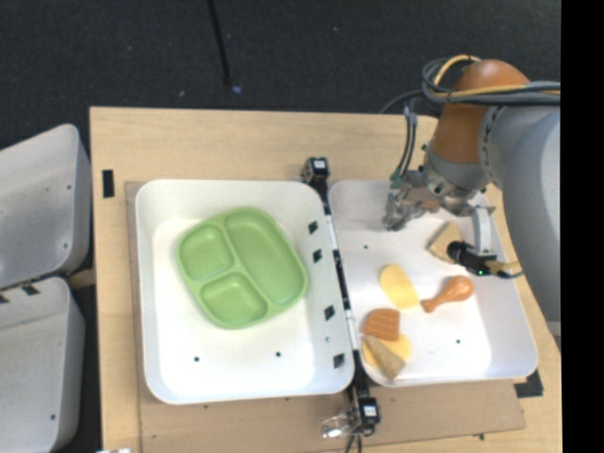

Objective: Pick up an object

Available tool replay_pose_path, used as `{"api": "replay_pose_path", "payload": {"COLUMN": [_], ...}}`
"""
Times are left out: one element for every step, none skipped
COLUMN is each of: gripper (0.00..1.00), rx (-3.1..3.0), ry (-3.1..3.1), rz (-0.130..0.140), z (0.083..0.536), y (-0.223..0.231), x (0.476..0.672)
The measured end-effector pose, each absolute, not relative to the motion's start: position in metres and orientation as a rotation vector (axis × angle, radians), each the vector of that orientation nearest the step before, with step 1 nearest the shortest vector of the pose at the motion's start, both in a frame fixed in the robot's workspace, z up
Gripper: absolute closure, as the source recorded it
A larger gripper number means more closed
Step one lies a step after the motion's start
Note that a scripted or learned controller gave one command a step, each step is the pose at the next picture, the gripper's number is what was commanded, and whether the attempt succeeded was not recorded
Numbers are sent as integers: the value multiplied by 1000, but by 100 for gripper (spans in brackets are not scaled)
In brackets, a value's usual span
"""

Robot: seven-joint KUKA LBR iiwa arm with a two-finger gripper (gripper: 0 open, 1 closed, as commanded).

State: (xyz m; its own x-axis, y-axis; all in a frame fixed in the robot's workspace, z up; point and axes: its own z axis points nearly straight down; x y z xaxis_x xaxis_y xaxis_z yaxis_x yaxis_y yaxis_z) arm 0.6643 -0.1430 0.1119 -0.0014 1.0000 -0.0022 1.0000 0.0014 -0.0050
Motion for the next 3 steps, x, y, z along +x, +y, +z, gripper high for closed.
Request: {"api": "replay_pose_path", "payload": {"gripper": [100, 100, 100], "rx": [-2223, -2225, -2223], "ry": [-2220, -2220, -2219], "rz": [0, 0, 4], "z": [163, 217, 215], "y": [-144, -149, -149], "x": [655, 647, 648]}}
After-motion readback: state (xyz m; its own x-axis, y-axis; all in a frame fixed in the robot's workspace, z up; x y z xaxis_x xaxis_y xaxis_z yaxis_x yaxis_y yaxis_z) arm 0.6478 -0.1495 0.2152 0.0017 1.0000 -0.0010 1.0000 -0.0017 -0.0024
